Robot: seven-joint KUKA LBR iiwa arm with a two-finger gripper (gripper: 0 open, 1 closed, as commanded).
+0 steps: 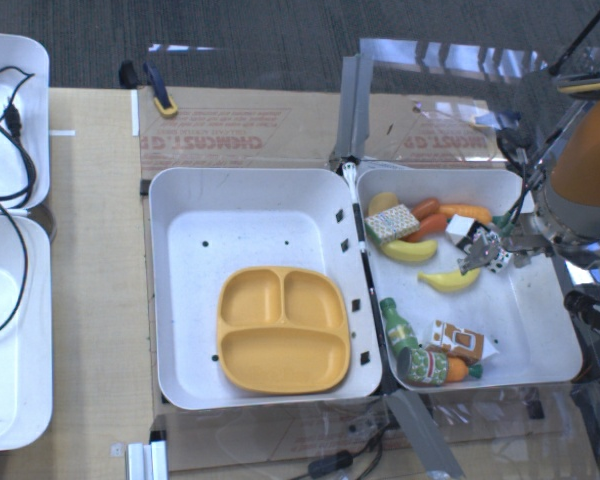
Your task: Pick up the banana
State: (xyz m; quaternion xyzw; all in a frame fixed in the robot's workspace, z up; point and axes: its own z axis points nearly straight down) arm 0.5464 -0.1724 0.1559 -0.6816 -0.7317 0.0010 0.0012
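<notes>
From the overhead camera I am looking down at a slant on two shallow white bins side by side on a bench. The left bin (180, 268), in the middle of the frame, holds a yellow divided plate (283, 330) lying flat toward its lower half.

The right bin (540, 348), right of centre, holds a scatter of toy food. Near its upper left lie a yellow banana-like piece (410, 251), a small checked box (392, 222) resting on it, and an orange carrot (442, 213). Along the lower edge sit a green bottle (398, 328), a small carton (458, 341) and a dark can (427, 367).

The banana (450, 281) I take as my target is a short yellow curve lying flat on the bin floor, about mid-bin, apart from the other pieces.

The arm (585, 168) enters from the right edge, grey with an orange band. Its gripper (483, 256) sits low, just above and to the right of the banana, close to its right tip. I cannot tell how the tool is set; the metal parts blur together there.

I judge this to be the approach or closing step: the banana looks to be on the floor, not lifted. The next move calls for settling the gripper squarely across the banana's curve, closing, then raising straight up.
</notes>
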